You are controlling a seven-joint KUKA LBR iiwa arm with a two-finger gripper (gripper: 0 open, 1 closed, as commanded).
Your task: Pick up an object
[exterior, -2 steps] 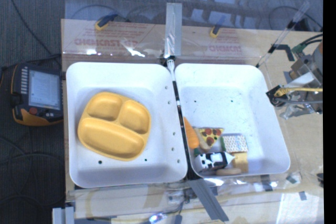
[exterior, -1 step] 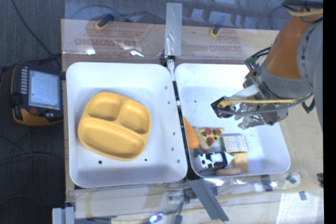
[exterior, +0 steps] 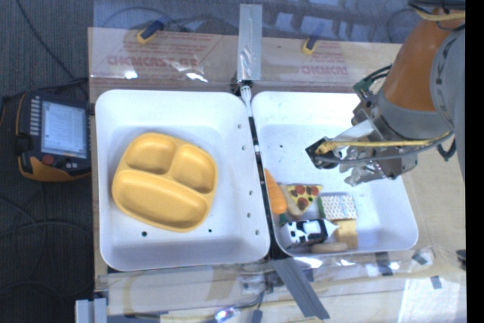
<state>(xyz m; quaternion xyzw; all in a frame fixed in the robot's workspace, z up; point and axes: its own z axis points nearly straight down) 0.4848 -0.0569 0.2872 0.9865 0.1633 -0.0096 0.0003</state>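
claw (exterior: pixel 324 153) over right bin (exterior: pixel 393 234), nothing seen between its tips, spread or pressed together: cannot tell | targets: pizza slice toy (exterior: pixel 304 198), grater (exterior: pixel 338 205), carrot (exterior: pixel 275 194), black-white toy (exterior: pixel 305 231) clustered just below-left of claw | advice: descend on pizza slice toy, clear of bin wall, avoid neighbours
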